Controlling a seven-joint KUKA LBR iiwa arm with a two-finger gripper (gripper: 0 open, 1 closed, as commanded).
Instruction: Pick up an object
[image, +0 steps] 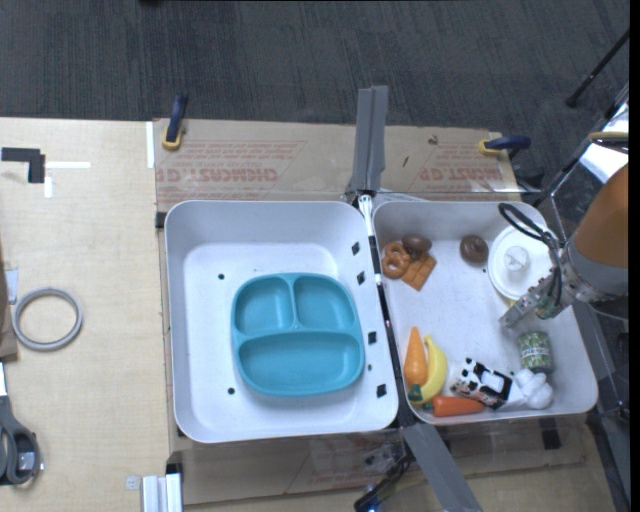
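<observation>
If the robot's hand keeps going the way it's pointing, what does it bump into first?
Probably the white floor of the right bin. The hand points down and leftward over a bare patch, with the green can just beside it. Depth is hard to judge here.

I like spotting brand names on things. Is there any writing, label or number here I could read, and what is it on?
Red print on the cardboard sheet behind the bins: it appears upside down and mirrored, too blurred to read with confidence.
Green can in the right bin: it has a label, too small to read.
Blue divided tray in the left bin: no text visible.
Nothing else here carries legible writing.
</observation>
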